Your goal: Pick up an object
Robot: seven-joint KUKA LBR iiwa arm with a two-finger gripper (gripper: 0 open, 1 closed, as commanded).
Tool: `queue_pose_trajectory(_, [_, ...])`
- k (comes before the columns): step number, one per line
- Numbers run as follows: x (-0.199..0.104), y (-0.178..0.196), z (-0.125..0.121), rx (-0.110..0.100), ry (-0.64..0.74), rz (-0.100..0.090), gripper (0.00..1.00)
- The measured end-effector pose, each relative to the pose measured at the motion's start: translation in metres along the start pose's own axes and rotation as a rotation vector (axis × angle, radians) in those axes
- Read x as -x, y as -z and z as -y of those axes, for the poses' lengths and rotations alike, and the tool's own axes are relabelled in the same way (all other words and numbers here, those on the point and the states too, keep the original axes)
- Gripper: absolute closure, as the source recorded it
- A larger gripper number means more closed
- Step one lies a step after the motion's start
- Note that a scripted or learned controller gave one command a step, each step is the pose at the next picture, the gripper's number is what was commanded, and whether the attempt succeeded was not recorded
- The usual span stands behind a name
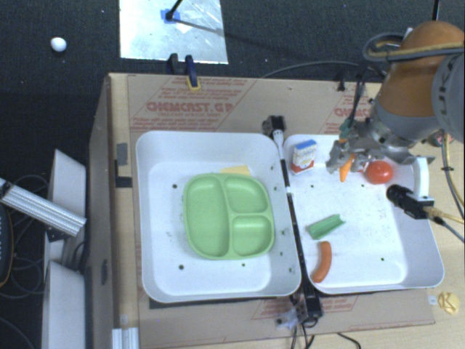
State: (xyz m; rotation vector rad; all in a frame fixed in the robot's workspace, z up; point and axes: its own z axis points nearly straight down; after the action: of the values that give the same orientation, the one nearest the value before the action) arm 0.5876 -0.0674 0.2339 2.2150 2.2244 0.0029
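While the arm hangs over the far end of the right bin, nothing can be confirmed as picked up.

Going left to right: the left bin [156, 217] holds a green divided tray [227, 216], with a yellow piece [235, 170] peeking out at the tray's 12 o'clock. In the right bin [414, 267], a small white carton [303, 155] sits at 10 o'clock, a green block [324, 225] lies near the centre with its long axis running toward 2 o'clock, and an orange sausage [321, 260] lies at 6 o'clock, nearly lengthwise. The gripper [346, 158] sits at 12 o'clock of the bin; whether its fingers are open or closed I cannot tell. A small orange piece [346, 167] lies right at its tip, and the red tomato [378, 171], the likeliest target, lies just beside it toward 4 o'clock.
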Motion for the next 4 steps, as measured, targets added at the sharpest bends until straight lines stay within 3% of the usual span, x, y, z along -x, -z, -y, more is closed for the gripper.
queue_pose_trajectory(1, [0.021,0.02,0.018,-0.003,-0.003,0.0,1.0])
queue_pose_trajectory(2, [0.008,0.016,-0.043,-0.001,0.0,-0.001,1.0])
queue_pose_trajectory(3, [-0.013,0.025,-0.034,-0.001,0.001,-0.001,1.0])
queue_pose_trajectory(4, [-0.022,0.026,-0.066,0.0,0.001,0.0,1.0])
